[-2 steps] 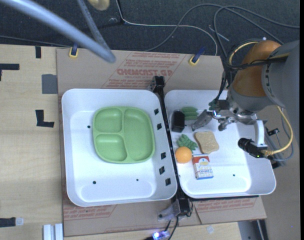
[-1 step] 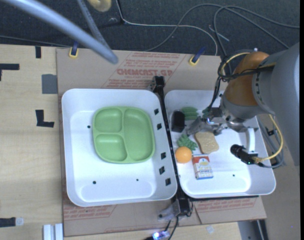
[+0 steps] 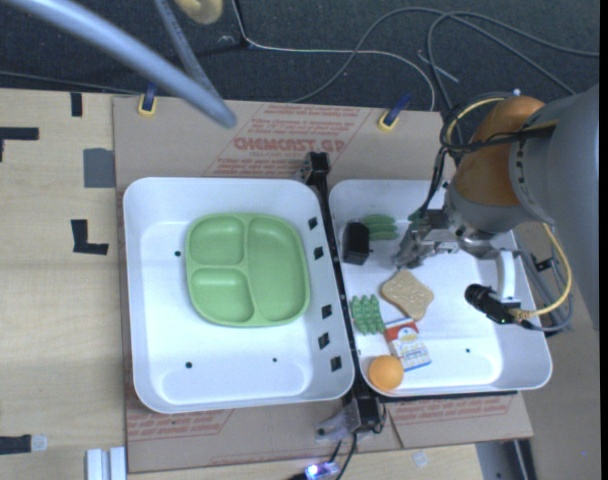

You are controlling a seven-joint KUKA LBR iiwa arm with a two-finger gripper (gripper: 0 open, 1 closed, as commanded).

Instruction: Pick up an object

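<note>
Tan toast slice lay mid right bin, just below hand; hand's state could not be told. Risk: crowded green pieces, carton nearby; off-centre descent likely to nudge, miss.

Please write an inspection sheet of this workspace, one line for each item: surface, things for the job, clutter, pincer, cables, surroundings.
Surface: two shallow white bins side by side, left bin and right bin, on a cardboard sheet.
Job's things: in the right bin, a black object, a green piece behind it, a ridged green piece, a bread slice, a small red and white box, an orange ball.
Clutter: a green divided tray in the left bin.
Pincer: pincer low over the right bin, near the bread slice; fingers too unclear to judge.
Cables: yellow and black cables at the wrist; thin wires behind the bins.
Surroundings: wooden bench with black tape marks.
</note>
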